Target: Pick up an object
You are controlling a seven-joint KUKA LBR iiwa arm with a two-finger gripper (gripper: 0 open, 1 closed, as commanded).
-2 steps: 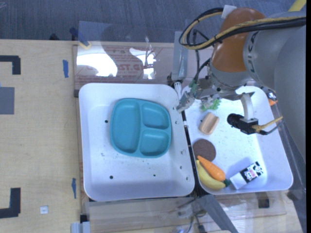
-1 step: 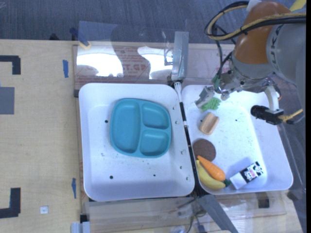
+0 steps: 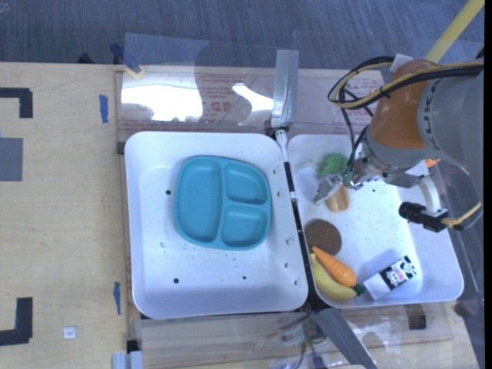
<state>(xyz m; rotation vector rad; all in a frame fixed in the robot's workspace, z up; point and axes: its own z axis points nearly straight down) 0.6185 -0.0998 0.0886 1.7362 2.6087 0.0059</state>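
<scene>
My gripper (image 3: 335,184) hangs over the upper left of the right bin (image 3: 430,264), its metal fingers pointing down-left. A small tan object (image 3: 338,200) sits right below the fingertips, and I cannot tell whether the fingers touch it. Green broccoli (image 3: 333,164) lies just above the gripper. A brown round cookie (image 3: 324,236) rests lower in the bin. An orange carrot (image 3: 336,265) lies across a yellow banana (image 3: 330,282) at the bin's lower left. A white carton with black patches (image 3: 392,276) lies near the front.
The left bin (image 3: 146,229) holds a teal divided plate (image 3: 223,202). A ridge (image 3: 292,206) separates the two bins. Black and yellow cables (image 3: 369,75) loop above the wrist. A black fitting (image 3: 421,214) juts out over the right bin's right side.
</scene>
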